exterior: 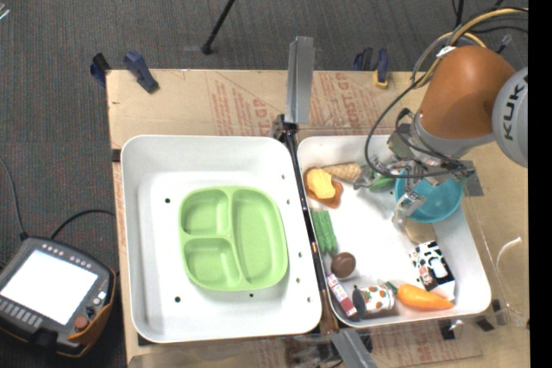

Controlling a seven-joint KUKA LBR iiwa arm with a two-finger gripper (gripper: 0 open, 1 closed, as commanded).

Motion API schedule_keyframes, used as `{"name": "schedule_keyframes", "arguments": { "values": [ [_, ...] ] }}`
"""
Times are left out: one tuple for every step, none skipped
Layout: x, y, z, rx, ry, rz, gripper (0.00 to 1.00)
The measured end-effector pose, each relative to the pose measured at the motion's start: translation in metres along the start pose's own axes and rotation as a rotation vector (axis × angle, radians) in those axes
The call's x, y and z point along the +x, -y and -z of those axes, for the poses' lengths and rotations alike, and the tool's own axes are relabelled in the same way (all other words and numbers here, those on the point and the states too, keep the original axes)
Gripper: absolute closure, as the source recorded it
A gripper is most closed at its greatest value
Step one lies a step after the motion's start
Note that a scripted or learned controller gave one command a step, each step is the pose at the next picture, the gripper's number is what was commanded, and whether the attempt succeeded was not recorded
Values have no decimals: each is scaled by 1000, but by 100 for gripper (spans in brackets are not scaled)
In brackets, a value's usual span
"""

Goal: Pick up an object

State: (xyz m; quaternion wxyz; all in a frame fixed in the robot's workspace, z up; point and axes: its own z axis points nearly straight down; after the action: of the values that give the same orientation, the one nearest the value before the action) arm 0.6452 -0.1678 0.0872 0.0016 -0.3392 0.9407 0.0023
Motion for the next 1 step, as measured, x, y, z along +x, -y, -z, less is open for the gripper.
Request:
{"name": "schedule_keyframes", "arguments": {
  "values": [
    [-1, 0, 10, -2, 6, -6, 100]
  ]
}}
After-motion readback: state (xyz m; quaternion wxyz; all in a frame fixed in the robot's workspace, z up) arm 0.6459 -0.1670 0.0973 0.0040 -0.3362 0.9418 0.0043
